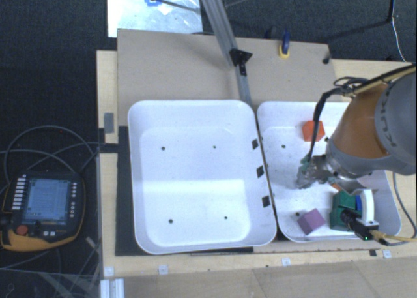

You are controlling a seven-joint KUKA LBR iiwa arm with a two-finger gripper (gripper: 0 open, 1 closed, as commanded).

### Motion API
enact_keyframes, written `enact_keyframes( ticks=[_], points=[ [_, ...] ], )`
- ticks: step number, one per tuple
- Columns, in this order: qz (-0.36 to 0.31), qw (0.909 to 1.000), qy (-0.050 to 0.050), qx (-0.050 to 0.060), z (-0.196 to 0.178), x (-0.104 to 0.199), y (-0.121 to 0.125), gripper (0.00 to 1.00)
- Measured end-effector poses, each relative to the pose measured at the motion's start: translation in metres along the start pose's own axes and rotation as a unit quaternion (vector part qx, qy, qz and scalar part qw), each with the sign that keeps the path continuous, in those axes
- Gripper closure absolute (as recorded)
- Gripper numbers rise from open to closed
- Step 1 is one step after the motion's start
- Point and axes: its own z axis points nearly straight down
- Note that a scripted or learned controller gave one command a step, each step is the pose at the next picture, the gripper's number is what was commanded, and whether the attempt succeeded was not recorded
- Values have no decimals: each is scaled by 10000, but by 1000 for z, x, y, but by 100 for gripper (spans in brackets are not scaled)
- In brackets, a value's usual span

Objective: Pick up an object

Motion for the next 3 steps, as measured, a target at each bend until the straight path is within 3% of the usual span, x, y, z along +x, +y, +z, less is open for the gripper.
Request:
enact_keyframes(
  ticks=[3],
  points=[
    [-2, 10000, -16, -32, -166, -13, 10, 100]
  ],
)
